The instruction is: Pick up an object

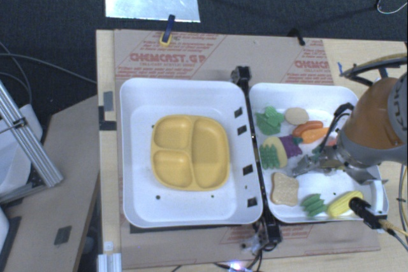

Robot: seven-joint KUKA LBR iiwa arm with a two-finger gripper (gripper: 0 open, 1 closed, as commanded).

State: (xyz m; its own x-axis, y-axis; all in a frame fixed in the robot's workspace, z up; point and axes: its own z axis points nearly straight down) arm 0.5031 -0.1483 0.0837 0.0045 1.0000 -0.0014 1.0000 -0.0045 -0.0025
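Left bin (137, 137): a shallow white plastic tray with rounded corners and a smooth, matte floor, sitting beside its twin on the bench.
Divided plate (190, 151): a yellow plastic plate, rounded-square in outline, moulded into three compartments; it is lying flat near the middle of the left bin.
Right bin (319, 95): same white moulded form, holding a scatter of toy food.
Green leafy piece (270, 118): jagged-edged, lying at the upper left of the right bin.
Beige round piece (296, 115): smooth and oval, sitting just right of the leafy piece.
Orange carrot-like piece (310, 131): elongated, lying below the beige one.
Purple piece (291, 146): blocky, touching a yellow-green ridged piece (273, 153) on its left.
Bread slice (285, 189): tan, speckled, flat, resting toward the bin's lower left.
Green ridged piece (312, 203): small, lying near the front wall.
Corn cob (343, 202): yellow, with a green tip, lying just right of it.
Gripper (305, 165): grey metal, reaching in from the right over the right bin, its tips hovering between the purple piece and the bread slice; the opening cannot be told, and nothing is seen held.
Bench (210, 54): covered with brown printed cardboard.
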